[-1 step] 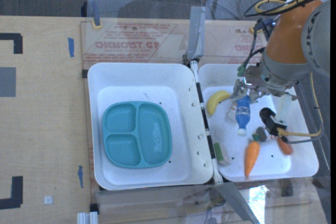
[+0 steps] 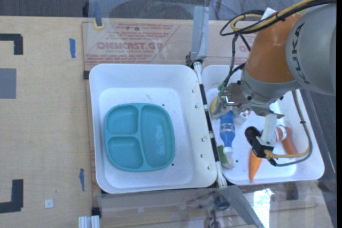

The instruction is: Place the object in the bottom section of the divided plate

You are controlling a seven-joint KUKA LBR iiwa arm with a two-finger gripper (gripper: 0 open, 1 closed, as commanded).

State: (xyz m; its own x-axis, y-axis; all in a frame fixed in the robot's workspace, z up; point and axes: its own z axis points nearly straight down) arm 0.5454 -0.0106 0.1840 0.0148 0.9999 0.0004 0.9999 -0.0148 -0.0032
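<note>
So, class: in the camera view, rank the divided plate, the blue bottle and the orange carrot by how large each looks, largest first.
1. Teal divided plastic plate, by far the largest.
2. Blue plastic bottle.
3. Orange carrot-shaped toy. It looks close in size to the bottle, and the arm covers part of both, so that order is unsure.

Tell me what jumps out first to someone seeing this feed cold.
The arm, grey with a big orange band, reaches in from the right and hangs over the right bin. Next comes the teal divided plate, alone in the left bin. Under the arm lie a blue bottle and an orange carrot.
</note>
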